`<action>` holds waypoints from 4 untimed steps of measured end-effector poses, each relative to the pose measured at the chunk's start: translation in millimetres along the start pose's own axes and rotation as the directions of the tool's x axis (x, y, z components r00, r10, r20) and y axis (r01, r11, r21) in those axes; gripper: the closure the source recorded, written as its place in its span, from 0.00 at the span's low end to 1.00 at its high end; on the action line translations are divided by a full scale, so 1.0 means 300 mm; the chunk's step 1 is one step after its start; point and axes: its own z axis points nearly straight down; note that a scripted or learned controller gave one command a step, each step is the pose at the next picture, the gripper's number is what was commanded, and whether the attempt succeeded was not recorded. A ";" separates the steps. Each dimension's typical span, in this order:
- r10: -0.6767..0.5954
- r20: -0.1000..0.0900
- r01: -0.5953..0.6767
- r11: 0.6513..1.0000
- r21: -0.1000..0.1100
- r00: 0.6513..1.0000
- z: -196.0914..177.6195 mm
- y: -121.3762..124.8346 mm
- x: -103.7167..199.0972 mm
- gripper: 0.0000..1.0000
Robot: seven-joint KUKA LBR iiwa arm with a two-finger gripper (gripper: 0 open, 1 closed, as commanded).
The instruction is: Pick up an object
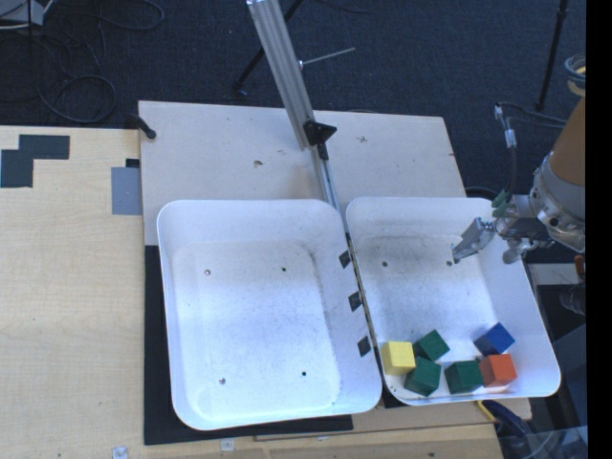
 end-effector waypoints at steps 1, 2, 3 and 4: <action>-0.008 -0.003 0.008 1.000 0.009 1.000 0.388 0.047 0.142 0.00; -0.007 0.001 0.007 1.000 -0.004 1.000 0.584 0.243 0.171 0.00; -0.010 0.002 0.010 1.000 0.001 1.000 0.246 0.381 0.359 0.00; -0.008 0.001 0.008 1.000 -0.007 1.000 -0.114 0.252 0.391 0.00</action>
